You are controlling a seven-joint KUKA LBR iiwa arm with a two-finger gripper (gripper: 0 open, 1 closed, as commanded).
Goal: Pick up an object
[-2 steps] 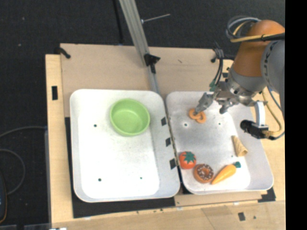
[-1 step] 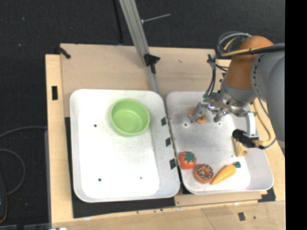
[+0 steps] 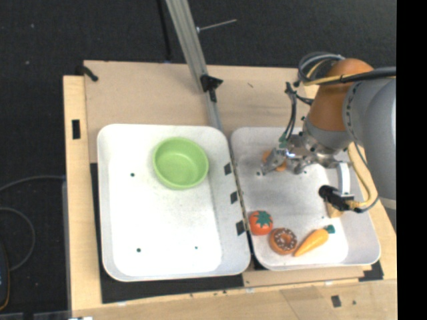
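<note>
Three toys lie below the claw (image 3: 279,163): tomato (image 3: 260,223), donut (image 3: 283,241), carrot (image 3: 312,241). Green bowl (image 3: 180,163) far to its left. Claw's opening: cannot tell; something orange shows beside it.

robotics lab, wooden bench (image 3: 133,92), two white bins (image 3: 120,199), metal camera pole (image 3: 190,42)

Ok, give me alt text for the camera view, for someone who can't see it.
A grey robot arm's pincer sits low in the right bin, over a small orange object. Toy tomato, donut and carrot lie near its front; the left bin holds a green bowl.
</note>
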